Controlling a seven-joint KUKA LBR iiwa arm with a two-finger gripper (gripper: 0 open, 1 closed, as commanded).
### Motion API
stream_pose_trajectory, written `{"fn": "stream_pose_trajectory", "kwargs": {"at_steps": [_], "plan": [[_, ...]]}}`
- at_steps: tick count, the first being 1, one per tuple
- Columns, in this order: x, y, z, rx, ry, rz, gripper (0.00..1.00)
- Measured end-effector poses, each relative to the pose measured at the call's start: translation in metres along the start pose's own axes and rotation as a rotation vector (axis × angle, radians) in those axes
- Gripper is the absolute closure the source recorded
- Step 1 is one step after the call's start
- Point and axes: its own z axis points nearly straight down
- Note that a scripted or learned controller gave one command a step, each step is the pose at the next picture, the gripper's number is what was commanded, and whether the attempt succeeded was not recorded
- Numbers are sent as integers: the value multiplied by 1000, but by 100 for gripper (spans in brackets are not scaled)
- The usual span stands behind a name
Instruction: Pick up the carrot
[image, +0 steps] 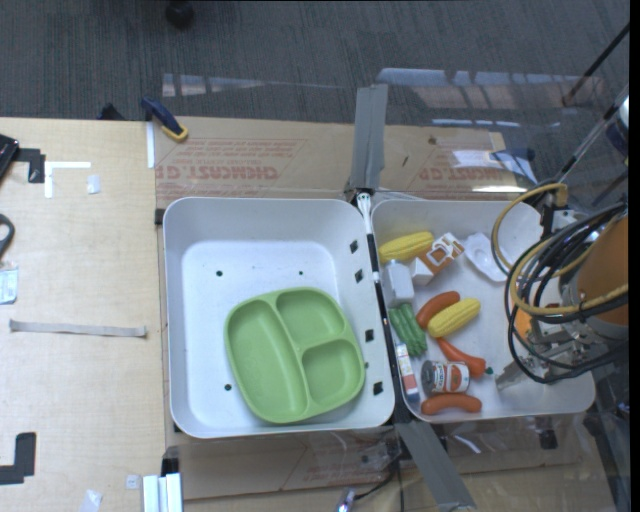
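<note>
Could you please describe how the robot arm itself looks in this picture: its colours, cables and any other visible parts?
The arm enters from the right, showing a broad orange section. Loops of black cable, one yellow among them, hang around it. Below, the end effector is a cluster of grey metal parts, partly hidden behind the cables.

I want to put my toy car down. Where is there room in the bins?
The left bin has bare floor above and left of the green plate. The right bin is crowded: corn, carrot, can and the arm.
</note>
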Motion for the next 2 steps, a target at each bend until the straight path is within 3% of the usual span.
{"fn": "stream_pose_trajectory", "kwargs": {"at_steps": [1, 2], "plan": [[-1, 2, 1, -9, -6, -189, 0], [-9, 1, 0, -5, 1, -453, 0]]}}
